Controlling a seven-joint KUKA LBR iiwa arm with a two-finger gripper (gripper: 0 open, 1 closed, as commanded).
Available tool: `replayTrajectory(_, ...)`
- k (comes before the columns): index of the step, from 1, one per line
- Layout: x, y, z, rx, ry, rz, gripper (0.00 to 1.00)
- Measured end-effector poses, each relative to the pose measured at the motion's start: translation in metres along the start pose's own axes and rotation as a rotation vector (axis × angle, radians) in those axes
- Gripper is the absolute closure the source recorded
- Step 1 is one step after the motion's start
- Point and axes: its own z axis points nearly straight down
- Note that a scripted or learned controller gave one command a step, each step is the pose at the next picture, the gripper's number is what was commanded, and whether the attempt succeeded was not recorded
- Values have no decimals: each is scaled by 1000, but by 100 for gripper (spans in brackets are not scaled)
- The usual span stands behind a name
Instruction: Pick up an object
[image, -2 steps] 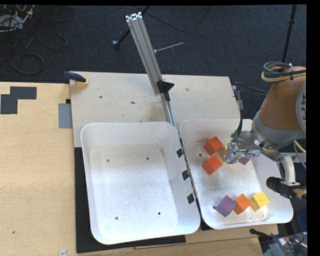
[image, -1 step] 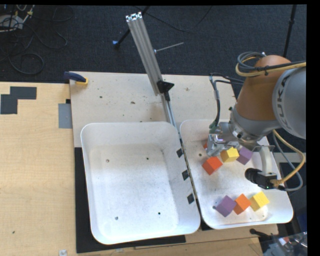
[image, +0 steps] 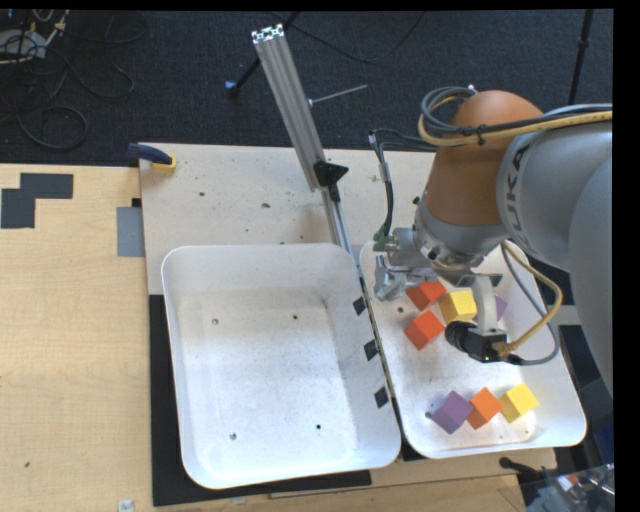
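Several small blocks lie in the right bin (image: 566, 428). Two orange blocks (image: 428, 293) (image: 424, 328) and a yellow block (image: 461, 305) sit near the bin's upper middle, with a purple block (image: 499, 304) partly hidden behind the arm. Along the front edge, a purple block (image: 450, 411), an orange block (image: 484, 407) and a yellow block (image: 519, 402) form a row. My gripper (image: 388, 282) hangs low at the bin's upper left, just left of the upper orange block. No block is visible between its tips.
The left bin (image: 260, 360) holds only dark specks. A slanted aluminium post (image: 300, 120) rises behind the bins, near the wrist. Black clips (image: 370, 348) line the seam between the bins. A blue and yellow clamp (image: 150, 155) lies at the bench's far left corner.
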Motion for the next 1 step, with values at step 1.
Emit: replayTrajectory(1,48,12,-6,0,0,1,100)
